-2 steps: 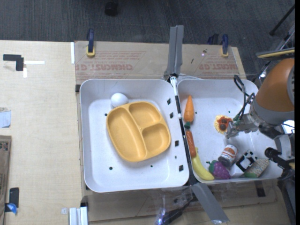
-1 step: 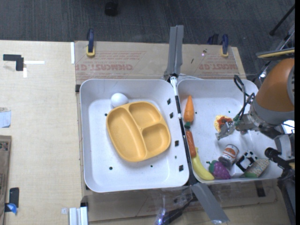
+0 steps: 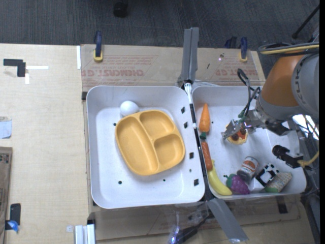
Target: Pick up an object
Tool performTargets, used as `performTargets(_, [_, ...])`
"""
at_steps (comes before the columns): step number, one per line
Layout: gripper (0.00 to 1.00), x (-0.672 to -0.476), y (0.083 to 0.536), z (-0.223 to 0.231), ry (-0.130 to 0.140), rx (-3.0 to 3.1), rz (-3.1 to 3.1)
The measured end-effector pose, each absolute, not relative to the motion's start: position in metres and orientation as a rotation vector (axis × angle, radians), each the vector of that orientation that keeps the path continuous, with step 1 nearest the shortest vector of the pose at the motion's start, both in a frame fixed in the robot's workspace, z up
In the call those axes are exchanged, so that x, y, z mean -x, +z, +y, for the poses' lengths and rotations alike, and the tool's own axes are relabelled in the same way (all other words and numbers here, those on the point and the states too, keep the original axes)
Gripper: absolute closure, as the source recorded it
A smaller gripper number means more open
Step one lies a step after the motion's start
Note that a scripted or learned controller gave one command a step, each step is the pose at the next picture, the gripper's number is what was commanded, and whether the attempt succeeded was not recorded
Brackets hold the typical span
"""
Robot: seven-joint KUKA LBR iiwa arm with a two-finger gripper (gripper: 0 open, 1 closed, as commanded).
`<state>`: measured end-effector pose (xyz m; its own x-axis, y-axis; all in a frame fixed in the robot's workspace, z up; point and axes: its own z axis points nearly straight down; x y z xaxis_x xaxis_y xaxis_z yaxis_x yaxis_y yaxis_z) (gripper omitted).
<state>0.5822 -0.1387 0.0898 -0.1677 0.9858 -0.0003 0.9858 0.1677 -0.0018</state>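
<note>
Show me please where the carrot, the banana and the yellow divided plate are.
carrot [image 3: 204,117]: camera view, middle of its orange body.
banana [image 3: 218,182]: camera view, middle of its curved yellow body.
yellow divided plate [image 3: 128,141]: camera view, bare floor of its large compartment.

The left bin [image 3: 101,187] has open floor around the yellow tray [image 3: 150,141] and ball [image 3: 129,107]. The right bin's [image 3: 223,96] near edge is crowded: banana [image 3: 218,183], can [image 3: 248,168], grapes [image 3: 238,183]; its far corner lies open.

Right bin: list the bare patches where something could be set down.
In the right bin, bare floor lies behind the carrot and gripper, and between the banana and small can. The front right corner, around the purple toy, is crowded.
</note>
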Motion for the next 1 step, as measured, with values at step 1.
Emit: performTargets(1, [1.00,-0.5824,0.0973,-0.1394,0.006,2.023,-2.402])
